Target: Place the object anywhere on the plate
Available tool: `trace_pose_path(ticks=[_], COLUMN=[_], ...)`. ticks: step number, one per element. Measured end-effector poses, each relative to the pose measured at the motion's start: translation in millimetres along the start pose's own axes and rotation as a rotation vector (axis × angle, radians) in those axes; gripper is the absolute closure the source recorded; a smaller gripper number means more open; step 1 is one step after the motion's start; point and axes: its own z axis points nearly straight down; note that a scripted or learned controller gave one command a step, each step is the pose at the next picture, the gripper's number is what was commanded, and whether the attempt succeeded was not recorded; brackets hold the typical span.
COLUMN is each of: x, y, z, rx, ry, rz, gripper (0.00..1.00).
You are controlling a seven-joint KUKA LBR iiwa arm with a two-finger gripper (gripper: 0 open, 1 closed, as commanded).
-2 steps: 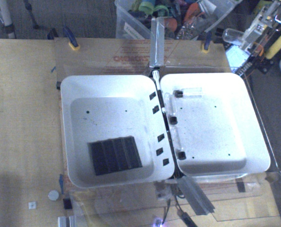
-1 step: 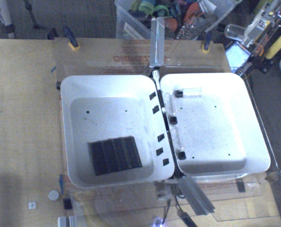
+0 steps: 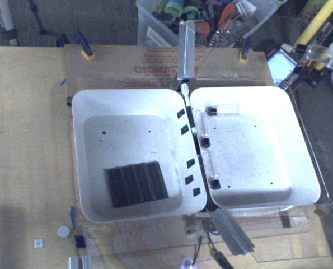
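bench (image 3: 26, 150): tan board under everything; both bins sit on it, right of centre.
left bin (image 3: 88, 108): white and shallow, touching the right bin along its 3 o'clock rim.
right bin (image 3: 284, 150): white and shallow, with a speckled floor.
clear tub (image 3: 155, 24): beyond the bins at 12 o'clock, full of coloured odds and ends.
metal bar (image 3: 186, 49): runs from the tub's front down to the seam between the bins.
dark ribbed slab (image 3: 137, 184): the plate-like thing as i read it, lying flat on the left bin's floor towards 6 o'clock, slightly skewed, touching no wall.
clear piece (image 3: 225, 109): small and see-through with a dark end, lying on the right bin's floor at 11 o'clock, just beside the back wall. it looks like the object, and it is well apart from the slab, in the other bin.
black tabs (image 3: 184, 130): a row down the left bin's 3 o'clock wall.
grey disc (image 3: 62, 231): on the bench at 7 o'clock of the left bin.
my gripper: clenched or released, i cannot tell.
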Motion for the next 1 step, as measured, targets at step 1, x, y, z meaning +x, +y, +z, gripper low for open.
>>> trace_pose_path(ticks=[1], x=[21.7], y=[-10.9], z=[-0.5], rx=[-0.002], ry=[0.008], rz=[-0.448], gripper=[1.0])
